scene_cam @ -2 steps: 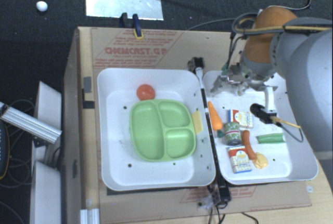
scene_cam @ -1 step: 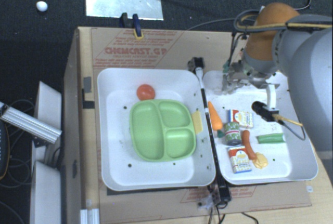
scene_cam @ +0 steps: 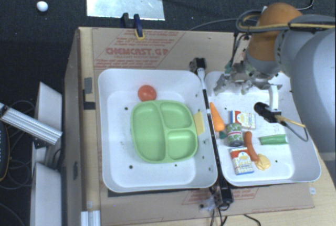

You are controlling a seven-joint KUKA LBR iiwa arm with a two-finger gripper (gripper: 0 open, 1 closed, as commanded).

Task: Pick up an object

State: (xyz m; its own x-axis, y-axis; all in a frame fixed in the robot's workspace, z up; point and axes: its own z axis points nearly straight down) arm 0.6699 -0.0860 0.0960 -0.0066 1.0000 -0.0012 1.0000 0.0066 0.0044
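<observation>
Gripper [scene_cam: 242, 82] over right bin [scene_cam: 304, 164], far end; fingers' state can't be told. At its 6 o'clock: carrot [scene_cam: 216, 117], can [scene_cam: 234, 134], cartons. Left bin [scene_cam: 113, 115], 9 o'clock: green plate [scene_cam: 160, 130], tomato [scene_cam: 147, 93].

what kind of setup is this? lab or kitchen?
Probably a robot lab bench: two white bins on cardboard, toy food such as a carrot and a green divided plate, loose cables on dark carpet.
</observation>
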